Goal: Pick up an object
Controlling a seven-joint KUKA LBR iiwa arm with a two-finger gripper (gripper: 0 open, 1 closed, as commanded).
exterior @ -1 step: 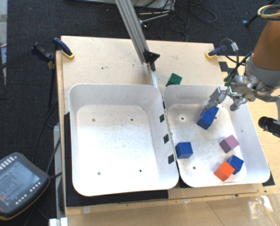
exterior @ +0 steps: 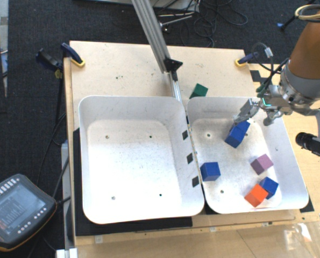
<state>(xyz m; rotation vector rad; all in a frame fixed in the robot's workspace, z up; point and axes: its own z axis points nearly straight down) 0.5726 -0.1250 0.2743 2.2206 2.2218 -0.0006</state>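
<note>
Over on the left, the left bin [exterior: 130,157] offers a wide bare floor. Crossing its raised rim into the right bin [exterior: 289,160]: a blue cube [exterior: 210,171] sits near the dividing edge, with open floor around it. Farther right, a tilted blue block [exterior: 236,134] is pinched between the fingers of the gripper [exterior: 244,118]. The arm [exterior: 307,58] leans in from the right. Purple block [exterior: 262,164], orange block [exterior: 256,195] and another blue cube [exterior: 269,187] crowd the near right wall.

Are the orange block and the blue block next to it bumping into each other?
Touching. The camera view shows the orange block pressed against the blue block in the right bin, with no gap between them.
</note>
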